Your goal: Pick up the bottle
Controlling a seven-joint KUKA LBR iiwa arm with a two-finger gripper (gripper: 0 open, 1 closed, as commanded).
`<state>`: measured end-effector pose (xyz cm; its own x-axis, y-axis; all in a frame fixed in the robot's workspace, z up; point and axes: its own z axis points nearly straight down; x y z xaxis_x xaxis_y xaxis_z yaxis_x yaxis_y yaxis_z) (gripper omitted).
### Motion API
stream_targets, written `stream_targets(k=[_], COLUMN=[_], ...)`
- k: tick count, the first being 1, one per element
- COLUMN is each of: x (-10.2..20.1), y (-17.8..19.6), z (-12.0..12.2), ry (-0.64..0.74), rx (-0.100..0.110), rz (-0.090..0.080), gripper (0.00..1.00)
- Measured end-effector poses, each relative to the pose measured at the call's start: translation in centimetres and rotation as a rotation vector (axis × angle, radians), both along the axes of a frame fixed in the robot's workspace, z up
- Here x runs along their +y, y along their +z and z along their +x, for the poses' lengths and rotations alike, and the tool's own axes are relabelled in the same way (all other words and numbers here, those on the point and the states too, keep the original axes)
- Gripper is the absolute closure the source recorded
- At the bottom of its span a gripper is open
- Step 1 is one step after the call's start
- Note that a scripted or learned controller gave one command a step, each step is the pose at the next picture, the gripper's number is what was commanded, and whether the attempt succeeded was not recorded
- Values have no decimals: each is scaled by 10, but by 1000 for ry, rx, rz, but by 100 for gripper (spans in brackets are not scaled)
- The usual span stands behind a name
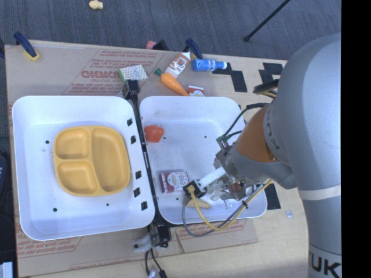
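Note:
A blue bottle (206,65) lies on its side on the bench behind the right bin (191,106). Beside it, to the left, lies a white bottle with an orange label (177,65). Both are outside the bins. My gripper (229,185) hangs low over the front right corner of the right bin, far from both bottles. The wrist and the arm's bulk cover what is under it. Nothing shows held in it.
In the right bin lie a red-orange round thing (153,133) and a small red and white packet (173,181). A yellow divided plate (91,159) sits in the left bin (26,114). An orange carrot (173,84), a small red box (196,90) and a green patterned block (133,73) lie behind the bins.

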<state>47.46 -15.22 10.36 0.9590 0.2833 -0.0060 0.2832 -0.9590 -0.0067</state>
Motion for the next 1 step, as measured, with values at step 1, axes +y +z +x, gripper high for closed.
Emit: stream_targets(k=[1], x=[-3], y=[156], z=[2], ry=[35], rx=[-5], rz=[-2], gripper=[100])
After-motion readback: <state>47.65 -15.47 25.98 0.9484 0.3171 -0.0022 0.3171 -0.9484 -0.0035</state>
